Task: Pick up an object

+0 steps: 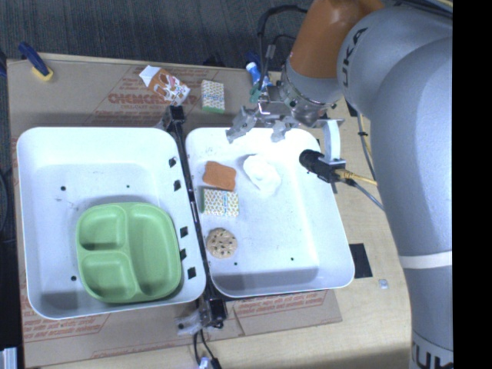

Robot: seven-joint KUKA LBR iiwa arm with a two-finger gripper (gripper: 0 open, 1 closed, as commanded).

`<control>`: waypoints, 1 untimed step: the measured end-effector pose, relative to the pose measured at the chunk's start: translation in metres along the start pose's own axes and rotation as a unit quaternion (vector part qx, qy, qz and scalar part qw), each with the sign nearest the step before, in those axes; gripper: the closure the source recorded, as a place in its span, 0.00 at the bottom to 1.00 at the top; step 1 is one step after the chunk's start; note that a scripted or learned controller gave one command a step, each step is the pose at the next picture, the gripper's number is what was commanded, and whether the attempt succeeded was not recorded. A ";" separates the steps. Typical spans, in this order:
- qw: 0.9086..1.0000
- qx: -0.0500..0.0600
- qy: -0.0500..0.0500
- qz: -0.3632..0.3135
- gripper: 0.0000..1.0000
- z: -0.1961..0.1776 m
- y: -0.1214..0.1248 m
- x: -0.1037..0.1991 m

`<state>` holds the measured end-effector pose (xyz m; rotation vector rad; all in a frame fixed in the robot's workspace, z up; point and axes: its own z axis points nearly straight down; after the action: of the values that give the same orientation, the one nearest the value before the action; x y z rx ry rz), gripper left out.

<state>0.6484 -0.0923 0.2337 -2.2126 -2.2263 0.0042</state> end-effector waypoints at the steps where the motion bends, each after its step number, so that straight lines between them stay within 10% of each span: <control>1: 1.000 0.001 -0.001 0.000 0.00 0.077 -0.067 -0.040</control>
<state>0.5812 -0.1330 0.1569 -2.2125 -2.2245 0.0088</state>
